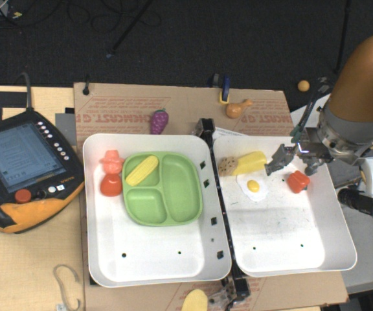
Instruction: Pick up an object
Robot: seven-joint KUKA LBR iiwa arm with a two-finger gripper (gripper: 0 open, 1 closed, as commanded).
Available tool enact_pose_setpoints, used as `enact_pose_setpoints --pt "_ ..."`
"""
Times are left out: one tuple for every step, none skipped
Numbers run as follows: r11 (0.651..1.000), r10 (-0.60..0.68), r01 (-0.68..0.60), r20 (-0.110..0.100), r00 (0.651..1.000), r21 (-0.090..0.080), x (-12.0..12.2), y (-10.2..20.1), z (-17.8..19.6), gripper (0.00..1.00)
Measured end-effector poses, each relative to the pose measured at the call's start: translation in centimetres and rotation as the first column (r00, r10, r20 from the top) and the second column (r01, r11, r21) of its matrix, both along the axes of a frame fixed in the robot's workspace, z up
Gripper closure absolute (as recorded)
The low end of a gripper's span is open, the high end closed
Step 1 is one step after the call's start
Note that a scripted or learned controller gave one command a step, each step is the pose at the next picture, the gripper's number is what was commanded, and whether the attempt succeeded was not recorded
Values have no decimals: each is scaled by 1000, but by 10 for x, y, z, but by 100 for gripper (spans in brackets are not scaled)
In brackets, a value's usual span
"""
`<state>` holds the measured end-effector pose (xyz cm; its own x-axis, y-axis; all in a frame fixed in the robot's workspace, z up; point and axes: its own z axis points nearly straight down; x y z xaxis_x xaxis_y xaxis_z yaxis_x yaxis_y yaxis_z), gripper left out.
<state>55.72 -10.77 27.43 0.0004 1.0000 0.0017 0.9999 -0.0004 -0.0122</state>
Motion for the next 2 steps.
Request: enact_pose_setpoints --pt "1000 2 -2 11 1000 -2 2 0 6 0" --pt "1000 -2 2 5 1000 0 1 8 -42 0"
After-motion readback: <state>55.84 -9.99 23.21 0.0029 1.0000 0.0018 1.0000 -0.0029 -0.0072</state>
